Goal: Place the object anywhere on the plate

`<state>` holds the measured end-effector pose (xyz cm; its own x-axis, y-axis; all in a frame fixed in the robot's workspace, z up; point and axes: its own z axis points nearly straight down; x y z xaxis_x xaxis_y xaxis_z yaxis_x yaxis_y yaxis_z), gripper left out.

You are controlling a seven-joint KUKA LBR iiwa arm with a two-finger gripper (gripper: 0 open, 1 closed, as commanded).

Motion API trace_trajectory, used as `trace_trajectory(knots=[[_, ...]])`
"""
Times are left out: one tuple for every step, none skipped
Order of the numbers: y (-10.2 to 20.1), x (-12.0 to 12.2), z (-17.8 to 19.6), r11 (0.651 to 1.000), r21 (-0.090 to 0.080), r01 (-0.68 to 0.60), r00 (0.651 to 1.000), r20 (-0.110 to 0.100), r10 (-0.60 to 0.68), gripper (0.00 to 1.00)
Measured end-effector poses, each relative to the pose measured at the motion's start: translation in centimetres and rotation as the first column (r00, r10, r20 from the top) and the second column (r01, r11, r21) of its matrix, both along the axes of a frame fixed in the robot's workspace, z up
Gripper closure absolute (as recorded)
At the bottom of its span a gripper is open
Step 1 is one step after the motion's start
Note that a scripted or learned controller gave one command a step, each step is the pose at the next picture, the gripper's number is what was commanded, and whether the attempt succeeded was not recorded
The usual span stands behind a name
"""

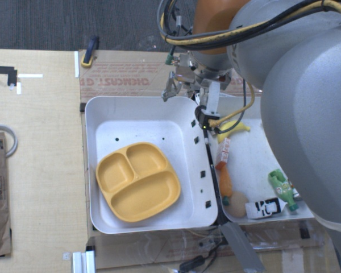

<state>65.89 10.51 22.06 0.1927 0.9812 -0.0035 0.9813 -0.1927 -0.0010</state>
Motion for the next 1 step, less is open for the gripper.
trace_trajectory(knots=[[5.71, -3.59, -8.54, 0.979, 0.002, -0.205, 0.979, -0.002, 0.205, 0.0]])
